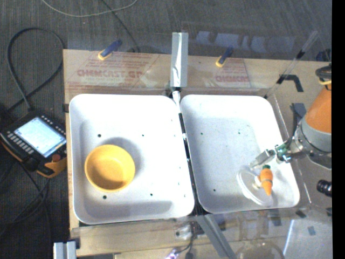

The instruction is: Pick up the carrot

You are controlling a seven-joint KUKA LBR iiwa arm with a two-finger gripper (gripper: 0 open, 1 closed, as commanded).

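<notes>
A small orange carrot [267, 180] with a green top lies in the right bin [226, 117], near its front right corner. It rests against a clear, glassy round object [252, 186]. My gripper [274, 156] reaches in from the right and hangs just above and behind the carrot's green end. The arm's orange band [319, 114] is at the right edge. From this angle I cannot make out whether the gripper touches the carrot.
A yellow bowl [110, 168] sits in the left bin [129, 112], towards its front left. The wall between the two bins [184, 144] runs down the middle. A handheld screen unit [33, 139] and cables lie on the floor to the left.
</notes>
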